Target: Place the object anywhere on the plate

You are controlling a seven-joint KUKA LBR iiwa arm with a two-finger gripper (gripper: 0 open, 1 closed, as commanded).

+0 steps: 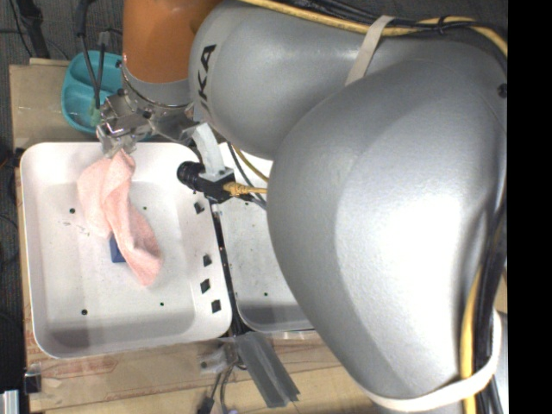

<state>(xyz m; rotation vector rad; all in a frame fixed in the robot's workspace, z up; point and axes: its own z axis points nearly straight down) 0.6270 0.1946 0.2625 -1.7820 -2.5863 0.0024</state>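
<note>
Letters "KA" legible on grey arm (259, 67).

Robotics lab, clearly. KUKA arm (379, 188) with cables strapped along it looms over a wooden bench (26, 84) holding two white bins (52, 317), black wiring and metal bracket hardware (259, 365) along the edge.

Wooden bench (26, 84) under two bins (52, 317)

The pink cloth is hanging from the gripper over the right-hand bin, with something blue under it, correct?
Not quite: the camera view shows the pink cloth hanging from the gripper over the left-hand bin, not the right. A blue object does peek out from under it.
</note>
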